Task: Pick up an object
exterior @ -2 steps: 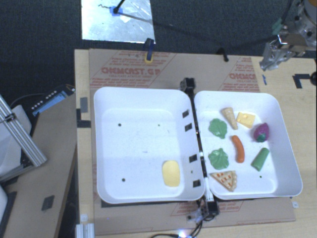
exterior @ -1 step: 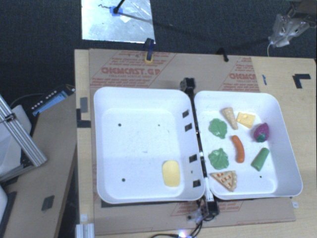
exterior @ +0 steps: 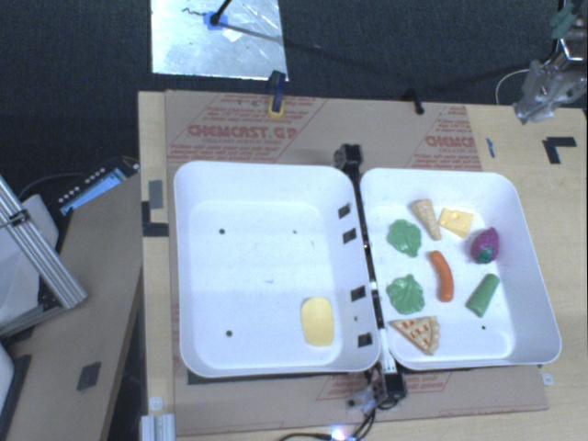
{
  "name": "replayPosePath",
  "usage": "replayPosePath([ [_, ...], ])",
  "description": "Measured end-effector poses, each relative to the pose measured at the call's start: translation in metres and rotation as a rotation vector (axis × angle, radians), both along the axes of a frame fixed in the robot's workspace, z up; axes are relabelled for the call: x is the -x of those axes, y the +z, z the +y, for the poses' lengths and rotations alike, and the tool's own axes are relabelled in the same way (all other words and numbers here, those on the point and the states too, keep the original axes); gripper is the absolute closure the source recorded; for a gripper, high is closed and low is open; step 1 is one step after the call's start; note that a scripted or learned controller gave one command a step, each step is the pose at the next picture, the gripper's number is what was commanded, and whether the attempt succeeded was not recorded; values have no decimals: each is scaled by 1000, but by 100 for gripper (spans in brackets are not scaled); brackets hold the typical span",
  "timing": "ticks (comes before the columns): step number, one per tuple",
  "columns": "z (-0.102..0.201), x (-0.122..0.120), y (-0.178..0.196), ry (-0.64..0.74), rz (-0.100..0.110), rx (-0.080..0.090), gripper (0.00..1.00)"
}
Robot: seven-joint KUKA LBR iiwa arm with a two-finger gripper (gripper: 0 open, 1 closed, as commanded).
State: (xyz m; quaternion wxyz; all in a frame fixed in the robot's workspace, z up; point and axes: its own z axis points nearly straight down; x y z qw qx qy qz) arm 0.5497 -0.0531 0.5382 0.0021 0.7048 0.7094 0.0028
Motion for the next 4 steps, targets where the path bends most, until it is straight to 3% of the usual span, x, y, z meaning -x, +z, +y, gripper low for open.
replayPosePath([
  [1, 34, 66, -3, 1, 5, 0, 100],
  [4, 125, 63, -3, 1, 4, -1, 100],
])
